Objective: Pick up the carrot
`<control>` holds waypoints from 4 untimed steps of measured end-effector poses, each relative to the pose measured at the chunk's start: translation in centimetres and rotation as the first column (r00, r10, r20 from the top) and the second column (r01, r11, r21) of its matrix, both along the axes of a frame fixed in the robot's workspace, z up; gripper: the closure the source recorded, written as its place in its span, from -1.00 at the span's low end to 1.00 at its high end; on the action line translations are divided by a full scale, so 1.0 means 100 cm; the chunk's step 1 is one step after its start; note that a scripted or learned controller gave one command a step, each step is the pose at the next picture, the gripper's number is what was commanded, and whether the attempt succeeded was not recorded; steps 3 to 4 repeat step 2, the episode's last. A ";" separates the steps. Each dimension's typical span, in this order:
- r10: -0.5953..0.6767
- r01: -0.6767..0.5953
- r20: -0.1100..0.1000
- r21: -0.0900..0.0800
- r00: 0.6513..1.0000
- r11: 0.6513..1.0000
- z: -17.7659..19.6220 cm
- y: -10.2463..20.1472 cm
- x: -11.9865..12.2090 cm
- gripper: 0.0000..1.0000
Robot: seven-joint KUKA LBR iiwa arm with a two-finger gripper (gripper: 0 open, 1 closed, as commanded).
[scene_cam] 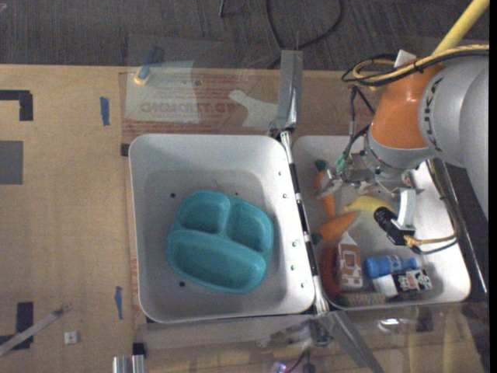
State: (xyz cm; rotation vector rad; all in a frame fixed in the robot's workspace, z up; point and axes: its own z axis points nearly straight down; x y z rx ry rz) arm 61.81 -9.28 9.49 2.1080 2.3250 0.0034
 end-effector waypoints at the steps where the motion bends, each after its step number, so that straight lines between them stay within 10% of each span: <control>1: -0.006 0.006 0.003 -0.001 1.000 1.000 0.010 -0.003 0.000 1.00; 2: -0.124 0.124 -0.002 0.000 0.992 0.992 0.115 0.037 -0.003 1.00; 4: -0.124 0.124 -0.002 0.000 0.992 0.992 0.115 0.037 -0.003 1.00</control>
